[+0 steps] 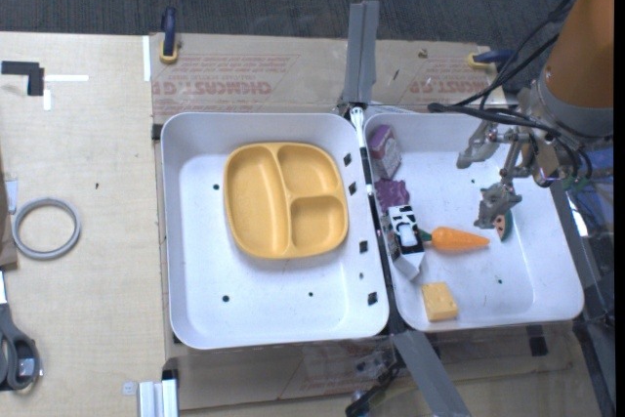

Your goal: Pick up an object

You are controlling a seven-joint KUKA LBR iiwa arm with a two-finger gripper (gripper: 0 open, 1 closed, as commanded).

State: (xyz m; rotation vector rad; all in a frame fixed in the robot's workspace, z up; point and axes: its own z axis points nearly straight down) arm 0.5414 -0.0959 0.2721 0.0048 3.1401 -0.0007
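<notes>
Left, yellow plate (286, 200) in bin (190, 298).

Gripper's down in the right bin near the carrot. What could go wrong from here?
1. The gripper sits just off the orange carrot's leafy tip, so a close may clip that end and roll it away rather than grasp it.
2. The purple toy and black-and-white object crowd the right bin's left wall; a nudged carrot could jam against them.
</notes>
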